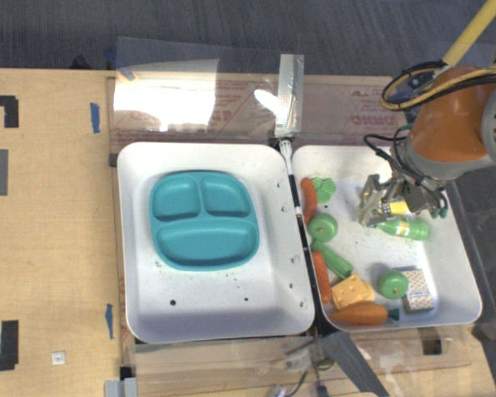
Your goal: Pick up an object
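Note:
My gripper (377,203) hangs low over the upper middle of the right bin (461,265), below the arm's orange band. Just to its right lies a green bottle-shaped toy with a yellow patch (405,226), touching or very close to the gripper. Other toys in this bin are a red sausage (308,198), a green leafy piece (324,188), a round green piece (322,226), a green cucumber (337,261), an orange carrot (320,275), a cheese wedge (353,291), an orange-red piece (362,313), a green apple (392,284) and a small patterned box (417,292).
The left bin (140,172) holds a teal divided plate (204,220). A raised divider (296,222) runs between the two bins. Cables (409,85) loop above the arm's wrist. Most toys crowd the right bin's left and front sides.

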You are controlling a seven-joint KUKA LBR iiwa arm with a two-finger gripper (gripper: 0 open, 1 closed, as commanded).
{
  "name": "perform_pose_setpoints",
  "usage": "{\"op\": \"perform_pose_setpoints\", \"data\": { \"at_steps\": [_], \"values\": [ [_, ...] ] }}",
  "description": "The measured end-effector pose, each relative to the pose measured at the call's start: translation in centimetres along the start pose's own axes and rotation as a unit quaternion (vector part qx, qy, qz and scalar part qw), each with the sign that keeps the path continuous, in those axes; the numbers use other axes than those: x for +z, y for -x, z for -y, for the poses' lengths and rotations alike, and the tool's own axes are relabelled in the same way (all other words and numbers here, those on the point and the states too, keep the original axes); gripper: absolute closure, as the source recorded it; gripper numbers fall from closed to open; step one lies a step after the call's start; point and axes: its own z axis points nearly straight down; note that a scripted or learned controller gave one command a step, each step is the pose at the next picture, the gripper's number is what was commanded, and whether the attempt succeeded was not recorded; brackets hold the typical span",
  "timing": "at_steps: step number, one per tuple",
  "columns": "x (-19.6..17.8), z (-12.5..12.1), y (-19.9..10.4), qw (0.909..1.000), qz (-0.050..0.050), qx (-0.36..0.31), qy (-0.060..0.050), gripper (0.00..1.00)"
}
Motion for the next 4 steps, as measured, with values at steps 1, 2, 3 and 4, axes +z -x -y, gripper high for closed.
{"op": "perform_pose_setpoints", "data": {
  "at_steps": [1, 2, 3, 4],
  "values": [
    [1.5, -2.6, 3.2, 0.996, -0.008, 0.089, 0.002, 1.0],
    [1.5, -4.8, 4.3, 0.993, -0.007, 0.118, 0.001, 1.0],
    [1.6, -4.2, 5.9, 1.0, -0.007, -0.001, 0.002, 1.0],
    [1.6, -4.1, 6.4, 1.0, -0.008, 0.0, 0.003, 1.0]
  ]
}}
